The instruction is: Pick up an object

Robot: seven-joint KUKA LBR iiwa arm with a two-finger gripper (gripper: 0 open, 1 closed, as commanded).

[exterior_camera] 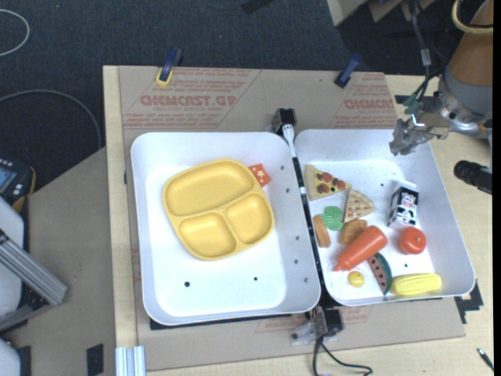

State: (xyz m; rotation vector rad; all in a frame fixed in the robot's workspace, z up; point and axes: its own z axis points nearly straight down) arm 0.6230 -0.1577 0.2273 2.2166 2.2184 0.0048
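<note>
The two-finger gripper (407, 138) hangs over the far right corner of the right white bin (452, 224); its state cannot be determined. The orange plastic carrot (362, 247) lies mid-bin, long axis diagonal, tip pointing toward the near left corner.

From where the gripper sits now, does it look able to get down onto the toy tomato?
Probably yes. The gripper hangs over the right bin's far edge, and the tomato lies uncovered nearer the front, apart from the carrot and the corn, with nothing above it.
</note>
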